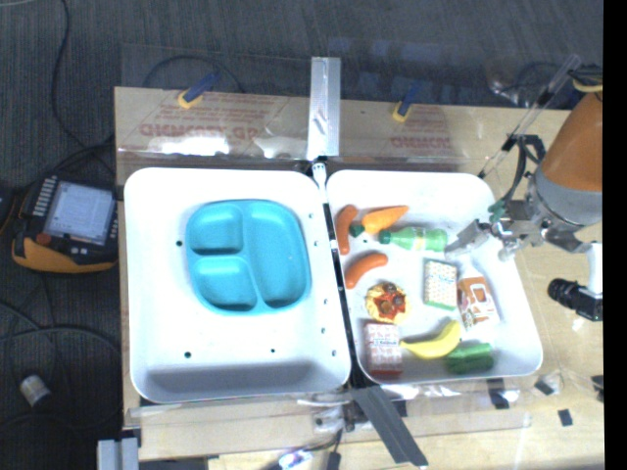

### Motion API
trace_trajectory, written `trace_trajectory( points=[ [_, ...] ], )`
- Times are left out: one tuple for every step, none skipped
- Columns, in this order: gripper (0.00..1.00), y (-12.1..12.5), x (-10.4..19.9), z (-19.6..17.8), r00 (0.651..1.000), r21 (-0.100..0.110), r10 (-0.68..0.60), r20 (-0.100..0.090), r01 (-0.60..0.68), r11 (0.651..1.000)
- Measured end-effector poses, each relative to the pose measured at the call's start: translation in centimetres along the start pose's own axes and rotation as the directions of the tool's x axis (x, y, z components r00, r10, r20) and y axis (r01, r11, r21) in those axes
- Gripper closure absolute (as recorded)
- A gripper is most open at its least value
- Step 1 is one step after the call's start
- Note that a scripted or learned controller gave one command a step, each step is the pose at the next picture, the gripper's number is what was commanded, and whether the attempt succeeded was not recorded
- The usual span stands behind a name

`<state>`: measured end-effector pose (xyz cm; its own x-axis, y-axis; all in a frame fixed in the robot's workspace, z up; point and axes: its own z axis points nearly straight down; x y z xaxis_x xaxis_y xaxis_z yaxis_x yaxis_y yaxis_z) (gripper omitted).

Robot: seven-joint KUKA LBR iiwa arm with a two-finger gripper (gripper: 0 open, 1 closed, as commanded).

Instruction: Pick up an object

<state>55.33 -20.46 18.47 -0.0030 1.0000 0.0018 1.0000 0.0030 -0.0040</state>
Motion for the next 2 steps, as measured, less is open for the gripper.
trace_trajectory(
  points=[
    [0.00, -1.28, -1.14, 7.87, 1.000, -0.017, 0.018, -0.003, -0.018, 1.000],
    [1.00, -1.27, -1.46, 6.94, 1.000, -0.019, 0.019, 0.005, -0.019, 1.000]
  ],
)
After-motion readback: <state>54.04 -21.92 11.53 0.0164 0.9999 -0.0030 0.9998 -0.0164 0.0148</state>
